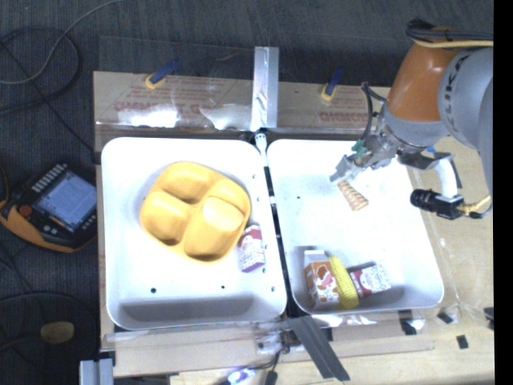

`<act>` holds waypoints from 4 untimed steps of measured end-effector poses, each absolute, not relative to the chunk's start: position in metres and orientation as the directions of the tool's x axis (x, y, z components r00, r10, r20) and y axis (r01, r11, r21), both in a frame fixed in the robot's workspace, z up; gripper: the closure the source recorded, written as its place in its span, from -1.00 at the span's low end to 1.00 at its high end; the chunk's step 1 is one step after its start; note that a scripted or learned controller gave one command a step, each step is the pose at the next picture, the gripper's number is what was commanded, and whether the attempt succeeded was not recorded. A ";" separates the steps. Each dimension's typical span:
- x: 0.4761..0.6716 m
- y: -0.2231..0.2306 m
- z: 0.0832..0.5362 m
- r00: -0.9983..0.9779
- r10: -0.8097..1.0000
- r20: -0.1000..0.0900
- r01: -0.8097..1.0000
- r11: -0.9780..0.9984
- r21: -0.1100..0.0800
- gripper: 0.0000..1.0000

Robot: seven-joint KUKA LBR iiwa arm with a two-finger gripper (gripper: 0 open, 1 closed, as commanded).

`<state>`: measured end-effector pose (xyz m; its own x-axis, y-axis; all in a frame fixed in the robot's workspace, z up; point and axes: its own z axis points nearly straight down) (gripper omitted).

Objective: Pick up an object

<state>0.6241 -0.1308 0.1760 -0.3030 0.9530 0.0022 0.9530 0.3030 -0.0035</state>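
Jaws: can't tell if spread or closed, too small and blurred. Gripper (346, 172) sits in the right bin (417, 239), far half, just above a small tan ridged piece (353, 195); whether it touches or grasps is unclear. Step looks like the reach-down onto a pick target. Next move calls for a closing on that piece, then a straight lift. Arm (437, 87) reaches in from the right, wrist angled down-left. Other candidates: cartons (325, 283) and corn (343, 282) near edge, yellow mold (192, 208) in left bin (128, 295).
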 end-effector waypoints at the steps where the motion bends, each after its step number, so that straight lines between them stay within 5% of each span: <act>1: 0.651 -0.053 0.196 -0.338 0.941 0.001 0.941 0.338 -0.003 1.00; 2: 0.615 -0.054 0.202 -0.424 0.906 -0.002 0.906 0.424 -0.002 1.00; 3: 0.615 -0.001 0.209 -0.591 0.807 0.000 0.807 0.591 -0.002 1.00; 4: 0.599 0.020 0.223 -0.339 0.941 0.001 0.941 0.339 -0.003 1.00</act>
